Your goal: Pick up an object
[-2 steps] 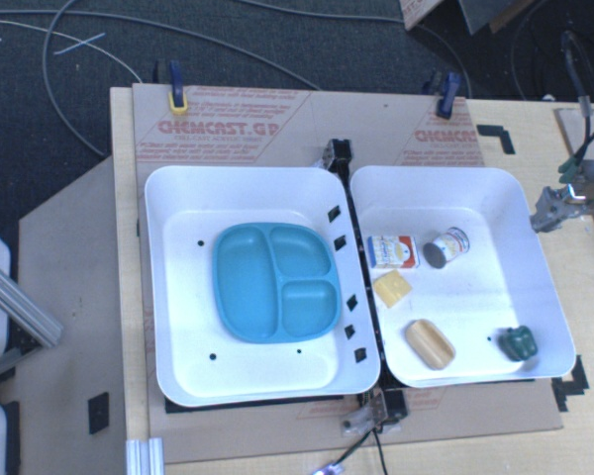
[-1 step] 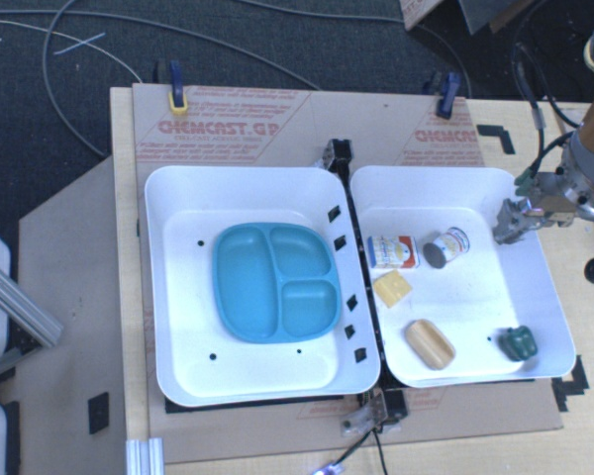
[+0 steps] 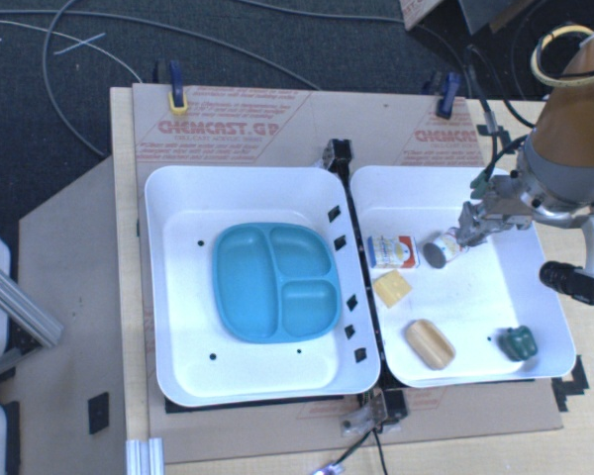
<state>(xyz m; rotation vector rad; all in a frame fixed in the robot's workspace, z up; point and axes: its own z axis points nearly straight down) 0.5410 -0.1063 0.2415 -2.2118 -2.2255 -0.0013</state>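
Observation:
The right bin (image 3: 535,265) holds several small objects. A white, blue and red carton (image 3: 391,252) lies near its left wall, with a yellow block (image 3: 393,288) just below it. A tan oval bun (image 3: 430,344) sits toward the front, and a dark green object (image 3: 519,342) rests at the front right. A small grey cylinder (image 3: 437,254) lies right of the carton. My gripper (image 3: 467,234) reaches in from the right and hangs low over the bin, its tip at the grey cylinder's right end. Whether it touches the cylinder is unclear.
The left bin (image 3: 178,216) carries a blue divided plate (image 3: 275,281) in its middle. A black divider with clips (image 3: 348,255) runs between the bins. Clamps (image 3: 177,89) pin the board at the back. Cables lie on the dark floor behind the bench.

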